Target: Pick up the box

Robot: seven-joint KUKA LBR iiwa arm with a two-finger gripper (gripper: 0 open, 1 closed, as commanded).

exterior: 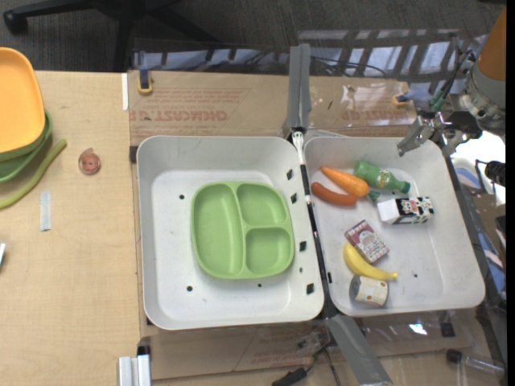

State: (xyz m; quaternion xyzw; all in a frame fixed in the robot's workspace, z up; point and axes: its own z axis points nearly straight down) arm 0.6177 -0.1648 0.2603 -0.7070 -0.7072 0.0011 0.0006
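Gripper hovers at upper right, above the right bin's far rim. Its state is unclear. Box lies mid-bin.

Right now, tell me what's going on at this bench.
A robot arm reaches in from the right, its gripper hovering over the far edge of the right bin, holding nothing. The small box it should pick up lies untouched in that bin, beside a banana, carrot and milk carton. The left bin holds a green tray.
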